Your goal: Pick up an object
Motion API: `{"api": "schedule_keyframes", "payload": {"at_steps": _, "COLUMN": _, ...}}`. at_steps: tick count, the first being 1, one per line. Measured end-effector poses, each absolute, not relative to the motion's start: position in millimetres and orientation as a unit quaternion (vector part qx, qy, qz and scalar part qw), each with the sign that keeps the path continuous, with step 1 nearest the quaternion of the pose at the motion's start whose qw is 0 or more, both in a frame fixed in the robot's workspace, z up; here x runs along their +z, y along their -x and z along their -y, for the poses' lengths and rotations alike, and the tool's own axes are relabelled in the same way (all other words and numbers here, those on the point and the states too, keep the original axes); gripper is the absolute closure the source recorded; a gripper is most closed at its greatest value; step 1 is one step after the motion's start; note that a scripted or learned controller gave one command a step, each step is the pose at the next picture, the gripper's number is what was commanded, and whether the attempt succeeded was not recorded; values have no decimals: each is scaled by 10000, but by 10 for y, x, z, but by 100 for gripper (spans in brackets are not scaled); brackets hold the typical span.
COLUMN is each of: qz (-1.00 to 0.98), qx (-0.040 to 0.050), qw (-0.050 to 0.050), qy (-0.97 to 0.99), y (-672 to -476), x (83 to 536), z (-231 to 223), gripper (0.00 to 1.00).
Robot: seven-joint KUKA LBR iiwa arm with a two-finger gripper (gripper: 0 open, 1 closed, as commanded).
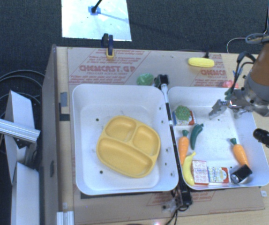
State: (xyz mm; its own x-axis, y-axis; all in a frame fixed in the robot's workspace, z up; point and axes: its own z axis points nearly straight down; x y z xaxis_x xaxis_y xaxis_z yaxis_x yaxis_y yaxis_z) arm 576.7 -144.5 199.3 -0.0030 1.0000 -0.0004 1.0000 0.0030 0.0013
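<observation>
Gripper [217, 109] over far part of right bin [261, 142], fingers apart, nothing between. Broccoli [183, 112] just left; carrot [239, 153] nearer. Yellow tray [128, 146] in left bin [84, 125].

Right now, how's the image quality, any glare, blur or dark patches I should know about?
Camera view: soft overall, print on the red and white box unreadable; the white bins look bright but keep detail; the gripper is slightly smeared; glare on the white sheet against the dark floor.

A yellow tray [129, 146] in a white bin [85, 125]; orange carrot [239, 152], yellow banana [188, 167].
</observation>
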Motion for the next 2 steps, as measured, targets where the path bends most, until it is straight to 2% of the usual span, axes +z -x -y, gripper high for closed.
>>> {"api": "schedule_keyframes", "payload": {"at_steps": 1, "qz": -7096, "qx": -8, "qw": -24, "qy": -7046, "y": -5821, "x": 1066, "z": 1090, "gripper": 0}}
{"api": "schedule_keyframes", "payload": {"at_steps": 2, "qz": -7080, "qx": 11, "qw": 44, "qy": -7062, "y": -5642, "x": 857, "z": 864, "gripper": 0}}
